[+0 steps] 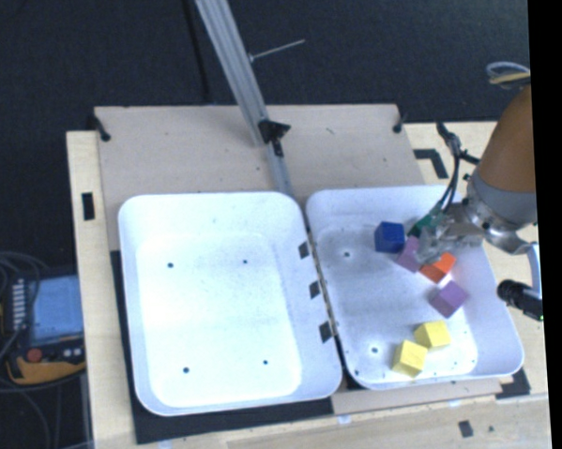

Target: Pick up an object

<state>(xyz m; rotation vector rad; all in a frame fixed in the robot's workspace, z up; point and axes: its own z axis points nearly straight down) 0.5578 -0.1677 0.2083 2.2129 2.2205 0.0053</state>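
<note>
The right bin [363, 355] holds several small blocks. A blue cube [389, 237] lies near its middle, with a pale purple block [410, 256] and an orange block [437, 268] just to its right. Below them sit a purple cube [447, 298] and two yellow cubes [433, 334] [410, 357]. My gripper [434, 231] reaches in from the right and hangs low over the pale purple and orange blocks, just right of the blue cube. A bit of green [420, 227] shows at the gripper's left side. The gripper body hides what lies directly under it.
The left bin [210, 298] stands beside the right one, their rims meeting at the centre. A slanted metal rail [240, 71] runs from the top down to the bins' back edge. A blue device and cables [51, 315] lie off the bench at the left.
</note>
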